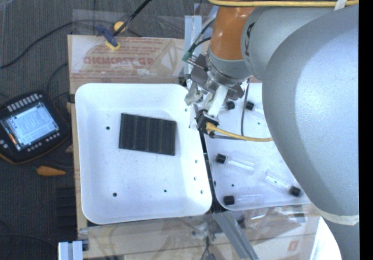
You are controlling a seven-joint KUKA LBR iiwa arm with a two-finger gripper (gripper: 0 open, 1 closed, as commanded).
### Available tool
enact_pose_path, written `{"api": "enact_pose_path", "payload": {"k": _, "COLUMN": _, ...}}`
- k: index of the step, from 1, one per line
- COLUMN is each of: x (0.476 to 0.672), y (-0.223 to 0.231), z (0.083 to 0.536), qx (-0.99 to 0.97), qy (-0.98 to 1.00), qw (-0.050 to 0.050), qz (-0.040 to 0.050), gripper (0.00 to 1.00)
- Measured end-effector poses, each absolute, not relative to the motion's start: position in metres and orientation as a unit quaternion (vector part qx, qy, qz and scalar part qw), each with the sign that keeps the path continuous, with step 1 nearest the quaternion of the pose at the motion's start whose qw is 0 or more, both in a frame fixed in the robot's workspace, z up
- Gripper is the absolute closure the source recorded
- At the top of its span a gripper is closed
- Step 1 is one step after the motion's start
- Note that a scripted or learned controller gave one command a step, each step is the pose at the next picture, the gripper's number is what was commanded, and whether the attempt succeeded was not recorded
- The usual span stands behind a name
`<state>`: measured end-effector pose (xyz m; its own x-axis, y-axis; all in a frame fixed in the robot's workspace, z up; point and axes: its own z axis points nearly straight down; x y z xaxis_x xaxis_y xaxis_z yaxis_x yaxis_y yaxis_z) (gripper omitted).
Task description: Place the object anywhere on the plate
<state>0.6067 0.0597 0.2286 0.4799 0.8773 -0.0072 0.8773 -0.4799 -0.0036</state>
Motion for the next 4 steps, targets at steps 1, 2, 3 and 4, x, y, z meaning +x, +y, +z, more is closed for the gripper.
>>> {"api": "enact_pose_path", "payload": {"k": 1, "x": 0.630, "y": 0.135, "z": 0.195, "qx": 0.789, "qy": 0.614, "qw": 0.000, "qz": -0.0042, "gripper": 1.00}}
{"api": "enact_pose_path", "payload": {"k": 2, "x": 0.611, "y": 0.199, "z": 0.205, "qx": 0.591, "qy": 0.806, "qw": -0.002, "qz": -0.0027, "gripper": 1.00}}
{"api": "enact_pose_path", "payload": {"k": 3, "x": 0.668, "y": 0.206, "z": 0.199, "qx": 0.431, "qy": 0.902, "qw": -0.001, "qz": -0.0020, "gripper": 1.00}}
{"api": "enact_pose_path", "payload": {"k": 4, "x": 0.598, "y": 0.216, "z": 0.181, "qx": 0.374, "qy": 0.927, "qw": -0.002, "qz": -0.0019, "gripper": 1.00}}
